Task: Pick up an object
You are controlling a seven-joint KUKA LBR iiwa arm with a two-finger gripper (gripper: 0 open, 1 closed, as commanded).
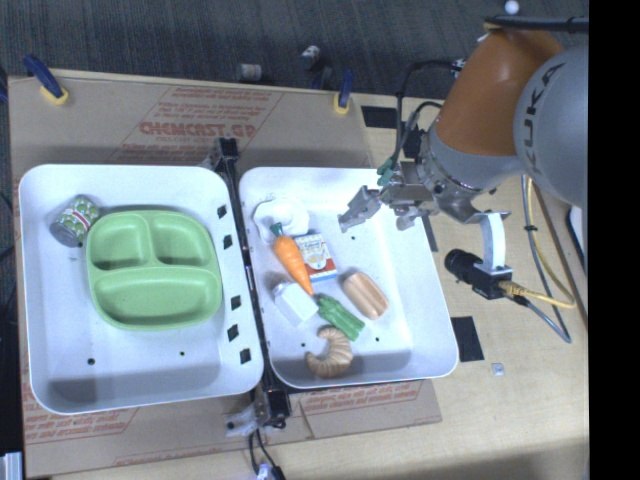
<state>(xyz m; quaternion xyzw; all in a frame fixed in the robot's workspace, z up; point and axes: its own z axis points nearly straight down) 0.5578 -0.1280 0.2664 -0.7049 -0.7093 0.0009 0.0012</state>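
My gripper (382, 214) hangs over the upper right part of the right bin (425, 298), open, with nothing between its fingers (355, 212). Below and to its left in that bin lie an orange carrot (293, 260), a small printed carton (316, 252), a tan bread roll (364, 294), a green vegetable piece (341, 317), a brown croissant (329, 352), a white block (294, 304) and a white lump (284, 213). The gripper touches none of them.
The left bin (60, 368) holds a green divided plate (155, 268) and a small tin can (75, 219) at its upper left corner. The two bins meet at a black-clipped seam (238, 268). Cardboard (200, 118) lies under both bins.
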